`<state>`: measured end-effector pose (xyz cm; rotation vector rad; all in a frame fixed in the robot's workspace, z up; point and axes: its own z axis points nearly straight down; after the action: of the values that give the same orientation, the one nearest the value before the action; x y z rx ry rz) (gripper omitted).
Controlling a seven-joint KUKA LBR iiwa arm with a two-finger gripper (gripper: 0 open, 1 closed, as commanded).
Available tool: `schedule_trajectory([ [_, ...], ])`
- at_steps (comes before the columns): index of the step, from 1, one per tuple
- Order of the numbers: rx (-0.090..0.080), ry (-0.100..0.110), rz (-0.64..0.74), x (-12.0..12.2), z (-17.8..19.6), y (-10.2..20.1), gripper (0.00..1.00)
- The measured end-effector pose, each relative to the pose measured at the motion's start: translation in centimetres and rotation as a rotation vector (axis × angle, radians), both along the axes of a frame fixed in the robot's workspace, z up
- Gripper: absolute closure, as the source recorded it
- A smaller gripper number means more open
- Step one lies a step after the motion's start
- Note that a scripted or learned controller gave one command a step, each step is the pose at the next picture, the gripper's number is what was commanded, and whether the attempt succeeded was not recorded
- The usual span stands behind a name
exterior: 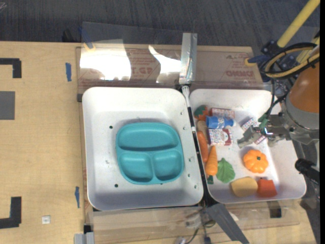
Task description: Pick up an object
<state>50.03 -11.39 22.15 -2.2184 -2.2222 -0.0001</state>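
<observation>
My gripper (250,136) hangs low over the right bin (231,93), right of its middle, with the arm coming in from the right. Just below it lies a small orange pumpkin (255,161). To its left are a blue-and-white carton (220,122) and a white carton with red print (219,136). Along the bin's left side lie a carrot (211,160) and a green leafy piece (225,171). A yellow block (244,186) and a red block (266,187) rest at the front. I see nothing held in the gripper.
The left bin (101,111) holds a teal divided plate (149,152). A clear sheet and a metal post (188,60) stand behind the bins. Cables and a yellow bar (299,19) sit at the back right.
</observation>
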Motion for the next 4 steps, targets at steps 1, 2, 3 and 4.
schedule_trajectory([
  [1, -0.001, -0.004, 0.075, 2.3, 1.7, 0.4, 0.00],
  [2, -0.001, -0.002, -0.028, 4.3, -12.8, 0.7, 0.00],
  [3, -0.001, -0.005, -0.179, 11.4, -13.5, 0.2, 0.00],
  [4, -0.006, 0.008, -0.044, 14.1, -13.3, 1.5, 0.00],
])
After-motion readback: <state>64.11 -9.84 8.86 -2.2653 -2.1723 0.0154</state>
